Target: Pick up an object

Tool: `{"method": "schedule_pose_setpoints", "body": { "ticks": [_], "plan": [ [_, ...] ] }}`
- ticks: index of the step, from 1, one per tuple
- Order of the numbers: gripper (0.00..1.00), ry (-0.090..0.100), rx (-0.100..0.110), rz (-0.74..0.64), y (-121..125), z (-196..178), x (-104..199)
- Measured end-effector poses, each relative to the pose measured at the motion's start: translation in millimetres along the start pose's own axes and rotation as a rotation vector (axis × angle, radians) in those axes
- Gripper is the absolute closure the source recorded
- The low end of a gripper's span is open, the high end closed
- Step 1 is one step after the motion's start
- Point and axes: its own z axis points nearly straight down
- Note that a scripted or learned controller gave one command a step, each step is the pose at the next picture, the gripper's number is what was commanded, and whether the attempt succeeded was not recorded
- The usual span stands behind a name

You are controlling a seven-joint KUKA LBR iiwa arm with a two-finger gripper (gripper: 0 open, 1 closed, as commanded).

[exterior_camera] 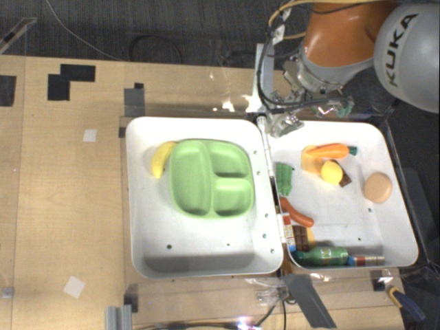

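My gripper (284,122) hangs below the orange wrist band, over the far left corner of the right bin (392,158), close to the divider between the bins. Nothing shows in it. In the right bin lie an orange carrot (328,151), a yellow lemon (331,172), a tan round roll (377,186), a green packet (283,179), a red sausage (297,214) and a green bottle (323,256). The carrot lies a little to the right of the gripper and nearer the camera.
The left bin (148,239) holds a green divided plate (209,177) with a yellow banana (161,158) at its left edge. A dark bar (300,236) and a thin marker (368,259) lie by the bottle at the right bin's near wall. Cables hang around the wrist.
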Motion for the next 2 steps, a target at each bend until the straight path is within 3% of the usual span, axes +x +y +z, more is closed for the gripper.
{"method": "schedule_pose_setpoints", "body": {
  "ticks": [1,2],
  "plan": [
    [1.0,-0.012,0.004,0.0,-0.4,-14.0,-3.0],
    [1.0,0.015,-0.008,0.08,56.7,17.6,-34.9]
  ]
}}
